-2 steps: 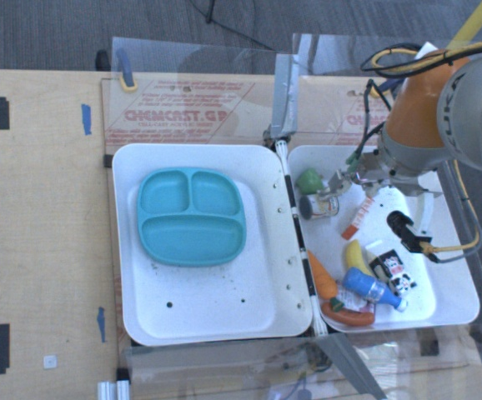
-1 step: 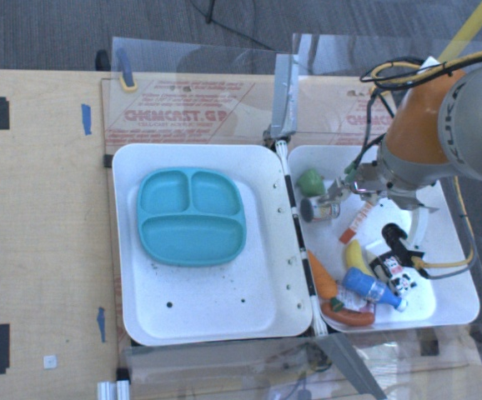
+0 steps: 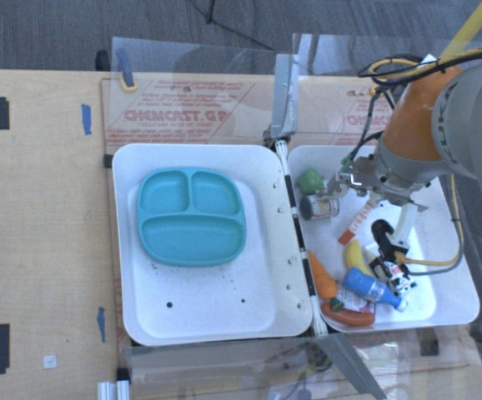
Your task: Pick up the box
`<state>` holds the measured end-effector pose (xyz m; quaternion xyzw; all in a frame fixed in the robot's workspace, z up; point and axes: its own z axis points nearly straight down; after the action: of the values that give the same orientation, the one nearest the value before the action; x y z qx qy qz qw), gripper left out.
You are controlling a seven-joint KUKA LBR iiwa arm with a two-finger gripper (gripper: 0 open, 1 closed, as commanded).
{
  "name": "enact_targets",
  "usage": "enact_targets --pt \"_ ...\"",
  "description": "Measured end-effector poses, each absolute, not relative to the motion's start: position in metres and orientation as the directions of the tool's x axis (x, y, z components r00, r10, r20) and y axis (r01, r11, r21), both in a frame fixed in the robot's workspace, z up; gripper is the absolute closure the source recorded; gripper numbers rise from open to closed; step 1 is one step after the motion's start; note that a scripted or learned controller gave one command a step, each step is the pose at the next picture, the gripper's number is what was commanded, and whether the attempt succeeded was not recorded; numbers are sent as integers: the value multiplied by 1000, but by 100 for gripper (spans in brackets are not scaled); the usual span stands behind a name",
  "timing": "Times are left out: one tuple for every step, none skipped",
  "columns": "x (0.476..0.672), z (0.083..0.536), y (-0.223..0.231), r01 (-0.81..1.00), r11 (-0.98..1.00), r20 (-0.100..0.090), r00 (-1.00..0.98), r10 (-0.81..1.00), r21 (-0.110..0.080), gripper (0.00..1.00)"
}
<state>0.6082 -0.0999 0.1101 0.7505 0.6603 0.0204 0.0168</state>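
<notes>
1. Hanging the gripper (image 3: 342, 187) over the right bin (image 3: 451, 305), up-view and a little left of the banana (image 3: 355, 255); not managing to tell whether wide or closed.
2. Spotting the box (image 3: 359, 222): slim, orange and white, lying flat and unheld, just up-view of the banana.
3. Reading its long axis as slanting from the banana's upper end up and rightward, so probably needing a short shift toward the banana.
4. Expecting tight room on the white floor: can (image 3: 320, 207) up-left of the banana, blue bottle (image 3: 370, 286) just down-view.
</notes>
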Motion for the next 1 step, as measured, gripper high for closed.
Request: enact_targets --pt "538 245 -63 985 -173 -1 173 985 0 0"
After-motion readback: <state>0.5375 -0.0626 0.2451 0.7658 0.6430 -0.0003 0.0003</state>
